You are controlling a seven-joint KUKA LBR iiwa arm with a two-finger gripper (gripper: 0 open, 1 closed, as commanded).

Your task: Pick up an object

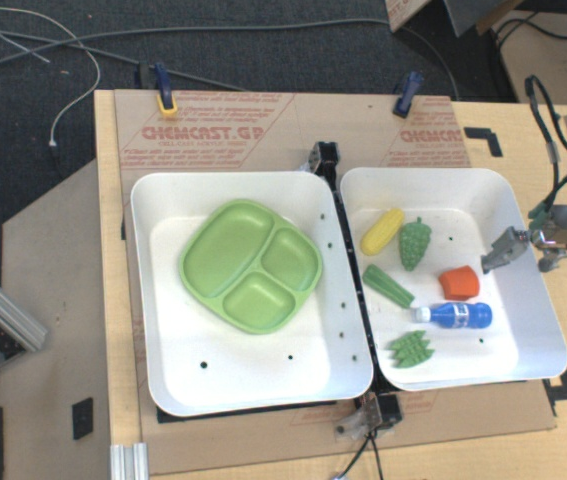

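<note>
The right bin (523,338) holds a yellow corn cob (382,230), a green bumpy fruit (414,243), an orange-red block (459,283), a blue bottle with a white cap (454,315), a long green pod (388,287) and a small green leafy piece (410,349). My gripper (513,247) hangs over the right rim of this bin, to the right of and slightly above the orange-red block. Nothing shows in its grasp.
The left bin (163,358) bears a green divided plate (251,264). Blue clamps (407,95) hold the cardboard base at the back edge. Cables (553,138) run along the bench's right side near the arm.
</note>
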